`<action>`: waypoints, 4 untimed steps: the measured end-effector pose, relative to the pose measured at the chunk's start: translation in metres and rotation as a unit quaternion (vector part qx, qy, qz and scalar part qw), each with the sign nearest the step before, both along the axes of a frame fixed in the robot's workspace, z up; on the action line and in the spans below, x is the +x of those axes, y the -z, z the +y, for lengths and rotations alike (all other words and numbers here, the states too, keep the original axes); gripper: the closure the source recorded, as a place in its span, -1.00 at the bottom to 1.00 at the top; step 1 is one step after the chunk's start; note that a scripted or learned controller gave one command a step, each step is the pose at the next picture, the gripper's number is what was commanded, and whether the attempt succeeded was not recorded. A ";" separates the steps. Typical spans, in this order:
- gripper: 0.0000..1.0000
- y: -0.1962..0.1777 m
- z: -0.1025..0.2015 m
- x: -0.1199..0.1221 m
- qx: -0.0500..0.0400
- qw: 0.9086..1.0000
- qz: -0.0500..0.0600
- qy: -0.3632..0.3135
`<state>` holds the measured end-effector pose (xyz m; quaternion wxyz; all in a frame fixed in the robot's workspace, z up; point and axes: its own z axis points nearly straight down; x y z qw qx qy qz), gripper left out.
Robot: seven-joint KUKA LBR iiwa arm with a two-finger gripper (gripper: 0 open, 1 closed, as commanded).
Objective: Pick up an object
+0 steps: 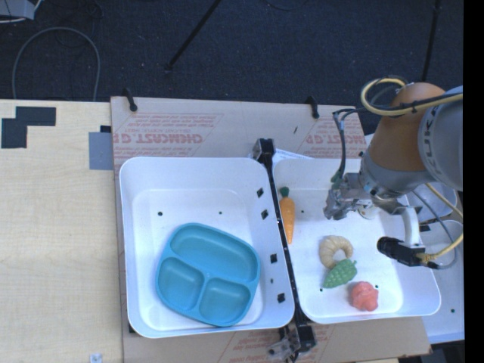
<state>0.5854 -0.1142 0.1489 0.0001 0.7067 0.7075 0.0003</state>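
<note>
The right bin (378,308) holds an orange toy carrot (287,215) along its left wall, a beige croissant (335,249) in the middle, a green leafy toy (341,273) just below it, and a pink-red strawberry-like toy (364,296) near the front. My gripper (337,203) hangs over the upper middle of this bin, above and slightly right of the croissant, about a hand's width right of the carrot. Nothing shows between its fingers.
A blue divided plate (208,274) lies in the left bin (136,203). A black divider (277,233) with clips runs between the two bins. The arm's orange band (404,138) and cables (431,233) loom over the right bin's right side.
</note>
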 end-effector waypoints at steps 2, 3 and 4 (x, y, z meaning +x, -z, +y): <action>1.00 -0.108 -0.012 0.007 -0.001 1.000 -0.001 0.000; 1.00 -0.098 0.045 -0.015 0.001 1.000 0.003 -0.001; 1.00 -0.098 0.083 -0.035 0.000 1.000 0.003 0.000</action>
